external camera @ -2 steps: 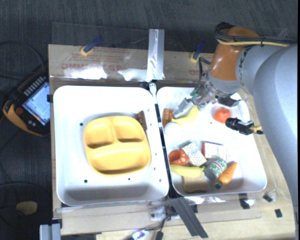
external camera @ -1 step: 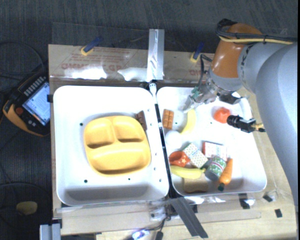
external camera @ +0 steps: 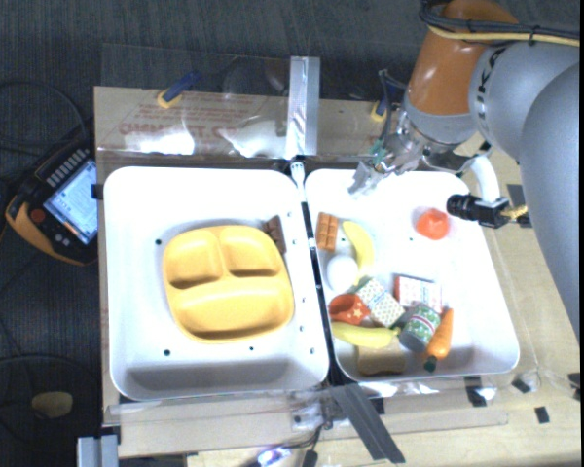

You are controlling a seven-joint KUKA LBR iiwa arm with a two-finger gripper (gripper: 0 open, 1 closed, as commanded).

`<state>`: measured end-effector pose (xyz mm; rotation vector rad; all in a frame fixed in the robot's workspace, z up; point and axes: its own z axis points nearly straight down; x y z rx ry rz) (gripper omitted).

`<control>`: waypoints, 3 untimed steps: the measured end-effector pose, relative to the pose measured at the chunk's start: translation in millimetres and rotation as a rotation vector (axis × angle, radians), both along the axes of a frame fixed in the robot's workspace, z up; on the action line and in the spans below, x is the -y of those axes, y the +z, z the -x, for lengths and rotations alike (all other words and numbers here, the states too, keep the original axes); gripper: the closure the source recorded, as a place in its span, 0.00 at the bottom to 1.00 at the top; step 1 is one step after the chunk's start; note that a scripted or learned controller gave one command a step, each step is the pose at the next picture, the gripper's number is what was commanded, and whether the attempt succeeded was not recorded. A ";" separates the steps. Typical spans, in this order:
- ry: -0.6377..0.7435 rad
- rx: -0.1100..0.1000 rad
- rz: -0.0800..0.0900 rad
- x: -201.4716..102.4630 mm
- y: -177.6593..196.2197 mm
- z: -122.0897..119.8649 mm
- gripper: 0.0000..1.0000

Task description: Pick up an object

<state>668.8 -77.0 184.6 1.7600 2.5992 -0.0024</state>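
Camera view: the claw (external camera: 367, 176) hangs over the back left corner of the right bin (external camera: 498, 290), its fingers slightly parted and nothing between them. The objects lie below it in that bin: a red tomato (external camera: 432, 224) alone near the right wall, a banana (external camera: 359, 241), a white egg (external camera: 342, 270) and a carrot (external camera: 441, 333) in the front cluster. The left bin (external camera: 127, 290) holds a yellow divided tray (external camera: 228, 279). Both bins sit on the surface (external camera: 526, 397).

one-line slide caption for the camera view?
Gripper hovers at the far rim of the right bin of toy food; yellow tray sits in the left bin.
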 end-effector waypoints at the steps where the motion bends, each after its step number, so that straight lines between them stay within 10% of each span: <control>1: 0.000 -0.001 0.000 0.0 -0.4 0.2 0.00; 2: -0.018 -0.001 -0.002 18.5 3.5 5.9 0.00; 3: 0.134 0.008 0.000 31.2 -94.9 29.9 0.00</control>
